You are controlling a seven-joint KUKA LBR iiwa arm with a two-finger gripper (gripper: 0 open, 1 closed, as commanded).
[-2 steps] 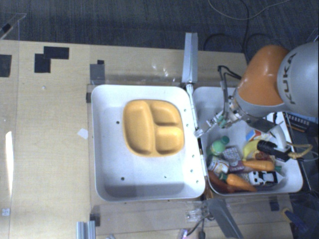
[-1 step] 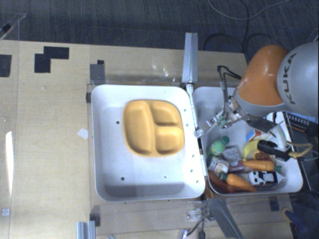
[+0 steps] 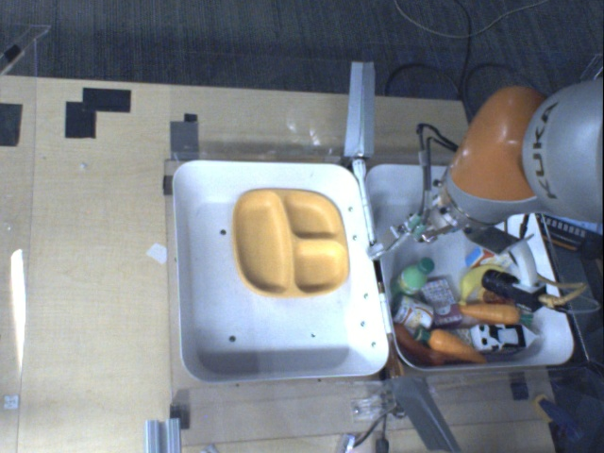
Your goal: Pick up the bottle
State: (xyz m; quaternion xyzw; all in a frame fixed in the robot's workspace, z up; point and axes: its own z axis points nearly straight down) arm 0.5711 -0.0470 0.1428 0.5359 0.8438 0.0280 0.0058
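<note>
- The gripper [image 3: 422, 226] hangs over the upper part of the right bin [image 3: 396, 185], close to the divider between the bins.
- Whether its jaws stand wide or narrow cannot be told from here.
- The bottle [image 3: 412, 279], judged to be the green-capped item, sits just below the gripper toward the bin's near side, among clutter.
- Its long axis is unclear; it appears seen nearly end-on, cap uppermost.
- Pale body, green top, partly crowded by a carrot [image 3: 451, 345] and packets.
- The left bin [image 3: 198, 281] holds a yellow tray [image 3: 288, 242].
</note>
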